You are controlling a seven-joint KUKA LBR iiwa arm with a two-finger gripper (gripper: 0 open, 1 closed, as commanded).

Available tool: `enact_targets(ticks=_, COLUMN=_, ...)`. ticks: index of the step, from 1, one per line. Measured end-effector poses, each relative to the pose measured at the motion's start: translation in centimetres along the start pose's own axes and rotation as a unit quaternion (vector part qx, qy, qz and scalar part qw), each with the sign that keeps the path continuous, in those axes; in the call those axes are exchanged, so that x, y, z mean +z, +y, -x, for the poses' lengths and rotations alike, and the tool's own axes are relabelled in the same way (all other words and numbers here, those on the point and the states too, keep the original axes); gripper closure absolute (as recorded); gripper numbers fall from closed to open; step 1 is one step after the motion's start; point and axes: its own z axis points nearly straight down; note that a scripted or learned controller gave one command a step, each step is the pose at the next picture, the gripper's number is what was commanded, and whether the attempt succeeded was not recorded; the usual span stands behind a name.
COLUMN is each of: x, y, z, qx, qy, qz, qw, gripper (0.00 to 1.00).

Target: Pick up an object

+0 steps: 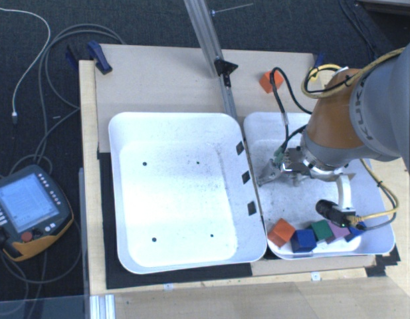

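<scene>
Several small blocks lie along the front edge of the right bin (pixel 271 128): an orange block (pixel 282 232), a blue block (pixel 303 240), a green block (pixel 321 230) and a pink block (pixel 339 232). My gripper (pixel 279 171) hangs low over the bare middle of that bin, up and left of the blocks and apart from them. The grey arm with its orange band (pixel 334 121) comes in from the right and covers the bin's right part. I see no object at the gripper.
The left bin (pixel 178 191) sits beside the right one, across a shared wall with black clips (pixel 246 177). A metal pole (pixel 205 32) slants up from the back of the bench. An orange clamp (pixel 270 81) and cables lie behind the right bin.
</scene>
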Motion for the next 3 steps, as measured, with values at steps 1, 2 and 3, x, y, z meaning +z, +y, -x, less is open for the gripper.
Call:
enact_targets(ticks=1, x=-6.2, y=5.6, z=7.2, qx=0.005, qy=-0.005, qz=0.004, qw=1.0000, gripper=0.00)
enact_targets(ticks=2, x=-5.7, y=5.3, z=6.8, qx=0.003, qy=-0.002, qz=-0.001, qw=1.0000, gripper=0.00)
enact_targets(ticks=3, x=0.4, y=-0.2, z=4.3, qx=0.004, qy=0.001, qz=-0.007, qw=1.0000, gripper=0.00)
